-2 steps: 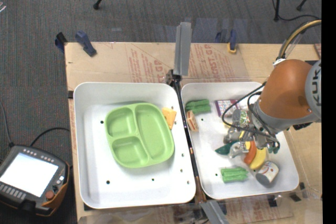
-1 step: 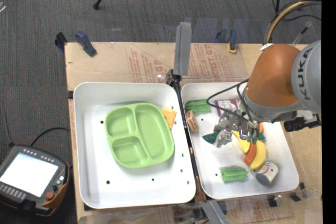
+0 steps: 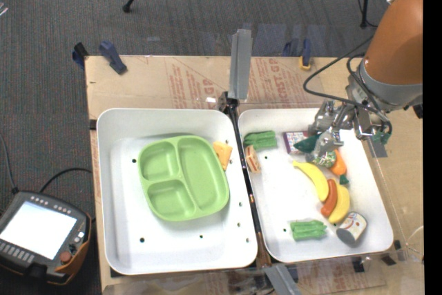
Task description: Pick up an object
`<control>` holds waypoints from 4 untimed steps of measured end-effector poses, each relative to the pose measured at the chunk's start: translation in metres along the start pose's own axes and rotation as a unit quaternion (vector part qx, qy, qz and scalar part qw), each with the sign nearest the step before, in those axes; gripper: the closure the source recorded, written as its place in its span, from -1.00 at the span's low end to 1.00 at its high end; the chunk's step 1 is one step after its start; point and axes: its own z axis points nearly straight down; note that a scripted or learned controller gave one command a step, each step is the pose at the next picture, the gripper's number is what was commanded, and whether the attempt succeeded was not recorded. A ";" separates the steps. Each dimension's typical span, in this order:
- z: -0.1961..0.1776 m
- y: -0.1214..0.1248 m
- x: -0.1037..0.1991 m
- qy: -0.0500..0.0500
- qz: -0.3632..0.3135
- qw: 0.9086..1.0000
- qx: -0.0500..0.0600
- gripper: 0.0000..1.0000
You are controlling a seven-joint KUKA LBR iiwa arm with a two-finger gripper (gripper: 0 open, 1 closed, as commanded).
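The table is carrying two shallow white bins side by side. The left bin is holding a green divided plate, with an orange wedge-shaped piece touching the plate's right edge.

The right bin is holding a scatter of toy food. A yellow banana is lying near the bin's middle. A second banana is sitting to the right and nearer, with a red-orange sausage-shaped piece touching its left side. A green bean bundle is resting at the far left corner of this bin, and another green bundle is lying near the near wall. A grey and white item is sitting in the near right corner. A purple packet is lying by the far wall.

The arm is reaching in from the right. The end effector is hanging low over the far right part of the right bin, just above an orange carrot-like piece and a dark green piece. Whether its fingers are spread or closed cannot be told here.
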 end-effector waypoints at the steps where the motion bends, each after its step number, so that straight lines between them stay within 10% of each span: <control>1: 0.006 0.001 0.002 0.006 -0.001 1.000 0.000 -1.00; 2: 0.164 0.002 0.035 0.012 0.065 0.998 0.000 -1.00; 3: 0.199 -0.041 0.098 0.010 0.124 0.992 0.001 -1.00; 4: 0.197 -0.014 0.026 0.006 0.065 0.998 0.000 -1.00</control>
